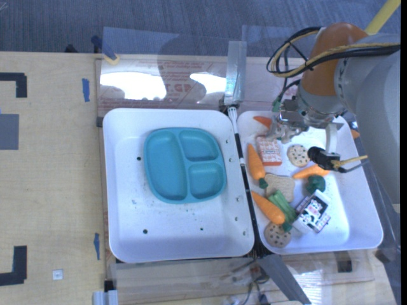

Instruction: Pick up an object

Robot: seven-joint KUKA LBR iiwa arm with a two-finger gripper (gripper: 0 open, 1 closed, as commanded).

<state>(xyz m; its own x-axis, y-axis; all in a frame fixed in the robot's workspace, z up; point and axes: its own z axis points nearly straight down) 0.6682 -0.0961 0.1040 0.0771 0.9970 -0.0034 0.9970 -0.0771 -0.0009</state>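
Toy food lies jumbled in the right bin (362,227), the only objects on offer for picking: an orange carrot (255,162) just right of the divider between the bins, a small red-and-white packet (269,151) beside it, a round cracker (296,154) to the right of the packet, a second carrot (268,208) nearer the front, a slice of bread (280,184) between the two carrots, another round cracker (276,234) at the bin's front edge, and a black-and-white printed box (313,212) right of the second carrot.

Reaching in from the right, the grey arm bends downward over the rear of that bin, its orange band (331,56) uppermost and black cables looping off the wrist. The end effector (284,129) hangs just behind the packet and first cracker; whether it is open or closed cannot be told, and nothing is visibly held.

Left of the right bin sits the left bin (121,189), holding a teal divided plate (185,164). Both rest on a pale wooden desk (44,170) marked with black and blue tape. Beyond the desk is blue-grey carpet (159,5).
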